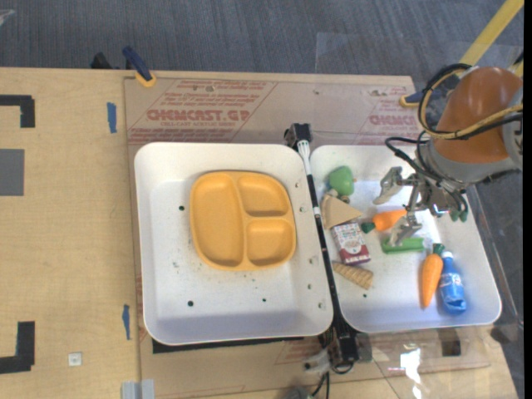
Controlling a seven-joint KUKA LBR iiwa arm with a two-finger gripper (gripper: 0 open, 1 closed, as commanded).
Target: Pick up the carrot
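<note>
Taking the carrot [430, 278] as the landmark, it lies in the near right part of the right bin [486, 306], slanted, its green top pointing away and its tip toward the near rim. Touching its right side is a blue bottle [451, 284] with a white cap. To the carrot's left lie a waffle cone piece [353, 274] and, just beyond that, a small red-and-white carton [351, 243]. A tan wedge [338, 212] sits farther still on that side, with a green ball [340, 179] behind it. Just beyond the carrot, apart from it, a green block [403, 243] lies flat, and a small orange piece [386, 220] sits just past that. The claw [409, 208] hangs above those 2 items, beyond the carrot and not touching it; whether its fingers are spread or closed cannot be told, nor whether it grips anything. Well to the carrot's left, the left bin [158, 248] holds a yellow divided plate [243, 219] with 3 compartments. Both bins rest on the desk [58, 248].
</note>
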